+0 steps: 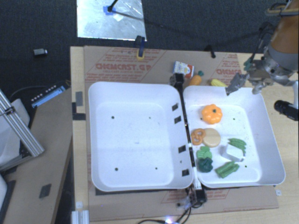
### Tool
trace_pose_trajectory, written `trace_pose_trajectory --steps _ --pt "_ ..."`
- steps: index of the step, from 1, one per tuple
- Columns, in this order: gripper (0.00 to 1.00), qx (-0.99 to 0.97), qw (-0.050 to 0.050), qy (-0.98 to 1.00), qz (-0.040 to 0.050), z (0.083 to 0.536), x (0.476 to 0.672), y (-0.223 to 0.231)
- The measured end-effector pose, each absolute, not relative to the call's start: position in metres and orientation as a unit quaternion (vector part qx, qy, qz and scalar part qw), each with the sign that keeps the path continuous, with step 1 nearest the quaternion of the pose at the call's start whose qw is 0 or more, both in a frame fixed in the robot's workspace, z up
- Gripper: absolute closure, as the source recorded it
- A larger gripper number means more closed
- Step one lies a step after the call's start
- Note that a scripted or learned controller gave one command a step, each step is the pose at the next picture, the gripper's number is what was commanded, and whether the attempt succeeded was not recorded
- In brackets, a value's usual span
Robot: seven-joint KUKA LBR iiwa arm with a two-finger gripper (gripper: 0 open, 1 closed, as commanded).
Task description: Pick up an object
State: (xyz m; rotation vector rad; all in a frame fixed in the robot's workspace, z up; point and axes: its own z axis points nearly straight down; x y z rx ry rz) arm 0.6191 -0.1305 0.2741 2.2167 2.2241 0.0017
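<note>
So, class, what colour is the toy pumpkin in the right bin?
Orange, with a green stem; the pumpkin shows clearly in the camera view.

A dark carpeted floor (210, 8) is seen beyond the bench, on which a shiny metal sheet (111, 13) is laid with blue tape near its middle, while a printed cardboard sheet (122, 65) is spread over the pale wooden bench top (46, 139), lit evenly from above.

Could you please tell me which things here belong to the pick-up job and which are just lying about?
Job:
claw, open
right bin
orange pumpkin
pretzel
round biscuit
broccoli
white block

Lying about:
left bin
foil sheet
yellow clamp
</note>
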Motion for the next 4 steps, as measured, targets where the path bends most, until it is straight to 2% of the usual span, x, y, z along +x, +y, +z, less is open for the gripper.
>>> trace_pose_trajectory --steps 1,2,3,4 --pt "0.0 0.706 0.001 0.709 0.0011 0.196 0.595 -0.082" --pt "0.0 0.705 0.001 0.709 0.0006 0.277 0.629 -0.076" --pt "0.0 0.707 -0.003 0.707 -0.0015 0.209 0.551 -0.051" --pt "1.0 0.706 0.001 0.708 0.0012 0.222 0.555 -0.052"
